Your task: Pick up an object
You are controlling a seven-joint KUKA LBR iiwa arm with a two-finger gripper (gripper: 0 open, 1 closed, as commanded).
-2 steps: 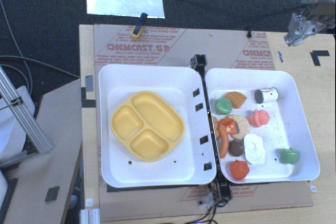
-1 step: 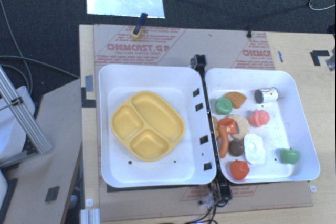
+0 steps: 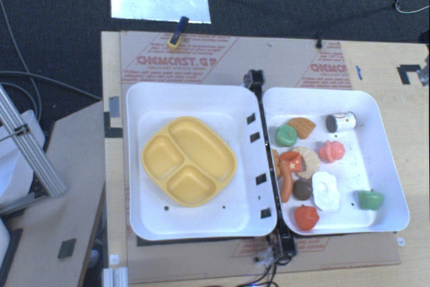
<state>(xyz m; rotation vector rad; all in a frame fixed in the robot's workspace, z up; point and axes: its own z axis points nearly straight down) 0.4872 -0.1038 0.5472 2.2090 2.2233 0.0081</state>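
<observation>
Here we are above the bench [image 3: 222, 54], two white bins side by side. Whether the gripper's jaws are released or clenched, I cannot tell from this view, so places go by the things themselves.

The left bin [image 3: 144, 101] holds a yellow divided tray [image 3: 189, 160] lying flat near its middle, three compartments up.

The right bin [image 3: 383, 144] is the busy one. Along its far side, a white can with a dark end [image 3: 340, 121] lies on its side. Next to it is an orange-brown piece [image 3: 302, 126], and just beside that a green round piece [image 3: 286, 136]. A pink piece [image 3: 331, 151] sits alone below the can.

Toward the dividing wall there's a tight cluster: a red piece [image 3: 290, 161] touching a beige disc [image 3: 310, 161], a long orange piece [image 3: 287, 186] running down from them, and a dark brown ball [image 3: 302, 189] pressed against a white piece [image 3: 326, 191].

At the near side, a red rounded piece [image 3: 306, 217] sits close to the wall, and a green piece [image 3: 369, 199] rests well apart toward the outer side. All of it lies on the bin floor
</observation>
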